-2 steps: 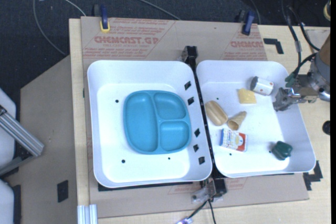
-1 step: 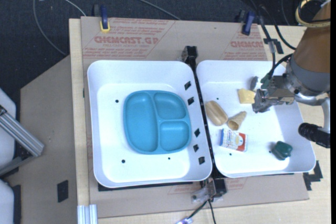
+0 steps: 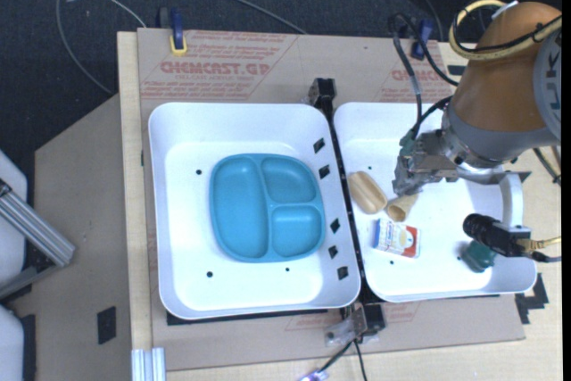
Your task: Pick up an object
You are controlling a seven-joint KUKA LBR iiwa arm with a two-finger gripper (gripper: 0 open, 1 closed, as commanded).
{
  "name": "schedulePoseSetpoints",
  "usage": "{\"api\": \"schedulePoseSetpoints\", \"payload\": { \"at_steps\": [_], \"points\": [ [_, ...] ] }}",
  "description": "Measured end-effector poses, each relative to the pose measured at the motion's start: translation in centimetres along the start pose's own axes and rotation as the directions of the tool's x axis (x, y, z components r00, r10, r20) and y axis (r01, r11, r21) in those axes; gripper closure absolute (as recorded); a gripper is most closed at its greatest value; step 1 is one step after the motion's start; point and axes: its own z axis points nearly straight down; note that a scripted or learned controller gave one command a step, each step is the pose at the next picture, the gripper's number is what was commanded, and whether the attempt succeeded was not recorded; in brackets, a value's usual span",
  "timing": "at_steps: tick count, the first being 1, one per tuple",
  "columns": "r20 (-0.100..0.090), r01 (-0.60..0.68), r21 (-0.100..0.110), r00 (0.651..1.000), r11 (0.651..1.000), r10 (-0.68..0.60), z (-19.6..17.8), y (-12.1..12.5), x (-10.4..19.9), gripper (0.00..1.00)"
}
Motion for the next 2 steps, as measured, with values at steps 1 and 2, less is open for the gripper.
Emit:
{"api": "schedulePoseSetpoints", "payload": {
  "at_steps": [1,2],
  "points": [
    [0.000,0.000,-0.002,1.000,1.000,0.000,-0.6,-0.4,4.8,1.00],
    [0.000,0.002,0.002,1.000,1.000,-0.002,0.9,-0.2,10.4,1.00]
  ]
}}
